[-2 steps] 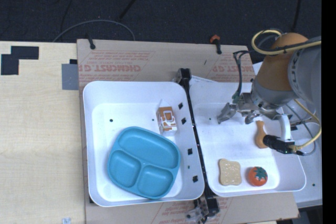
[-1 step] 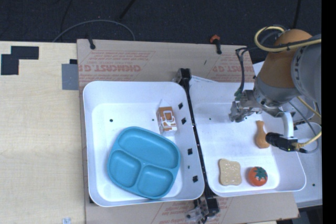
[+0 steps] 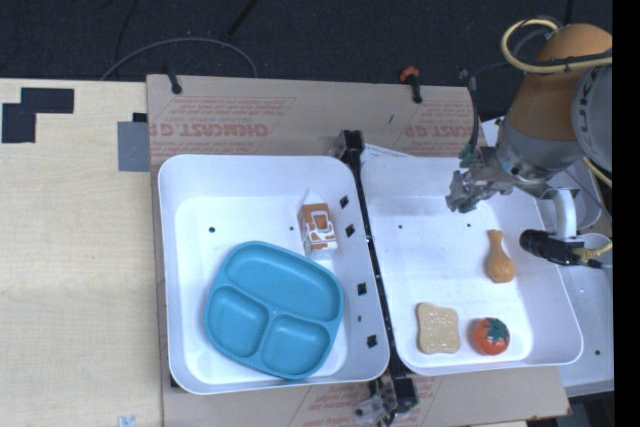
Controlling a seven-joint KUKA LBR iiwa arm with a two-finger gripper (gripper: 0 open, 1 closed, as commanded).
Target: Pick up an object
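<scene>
Gripper low over the upper part of the right bin, fingers too small and dark to tell whether open or closed, nothing seen between them, no contact with any item made out. Below and right of it in that bin, three items: one tan drumstick nearest, standing apart from the gripper, then one slice of toast and one tomato side by side near the front wall. In the left bin, two items: one blue divided plate and one small orange-and-white box just beyond its far edge.
</scene>
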